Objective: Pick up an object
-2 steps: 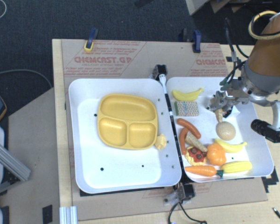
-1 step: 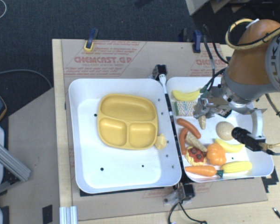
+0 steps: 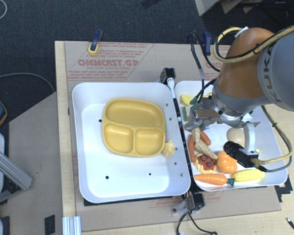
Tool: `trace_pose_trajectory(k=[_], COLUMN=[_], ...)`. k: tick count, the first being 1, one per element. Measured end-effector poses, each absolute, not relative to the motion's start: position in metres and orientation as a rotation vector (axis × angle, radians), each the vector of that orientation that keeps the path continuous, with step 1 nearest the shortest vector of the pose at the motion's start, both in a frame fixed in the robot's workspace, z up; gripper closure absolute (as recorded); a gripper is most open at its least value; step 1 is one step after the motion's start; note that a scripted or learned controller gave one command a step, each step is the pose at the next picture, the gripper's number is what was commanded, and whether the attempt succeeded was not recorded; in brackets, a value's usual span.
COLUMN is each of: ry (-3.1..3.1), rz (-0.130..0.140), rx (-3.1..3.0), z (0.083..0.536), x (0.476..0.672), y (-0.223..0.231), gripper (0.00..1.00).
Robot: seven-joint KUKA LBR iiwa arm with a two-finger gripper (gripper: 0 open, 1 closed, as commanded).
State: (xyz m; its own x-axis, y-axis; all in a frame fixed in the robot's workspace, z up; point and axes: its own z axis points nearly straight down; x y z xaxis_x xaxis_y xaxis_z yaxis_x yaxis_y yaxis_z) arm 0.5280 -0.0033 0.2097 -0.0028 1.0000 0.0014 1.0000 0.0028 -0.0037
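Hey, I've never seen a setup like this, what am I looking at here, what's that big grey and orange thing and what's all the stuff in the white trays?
That big grey and orange thing is a robot arm, reaching in from the right. The picture comes from one fixed camera above the bench, looking down at a slant.

Two shallow white bins sit side by side on a cardboard-covered bench. The left bin holds a yellow divided plate with three compartments, and a small pale yellow piece beside its right edge.

The right bin holds a pile of toy food: a carrot, a corn cob, an orange fruit, what looks like a pizza slice, and a few more.

The arm's gripper is down over that pile, near the bin's left wall. I cannot tell from this view whether it holds anything.
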Motion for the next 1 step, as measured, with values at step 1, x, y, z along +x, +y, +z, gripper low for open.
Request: trace_pose_trajectory(k=[1], ry=[-2.225], rz=[-0.003], rx=[-2.219], z=[0.2354], x=[0.5122], y=[0.0389], gripper=[1.0])
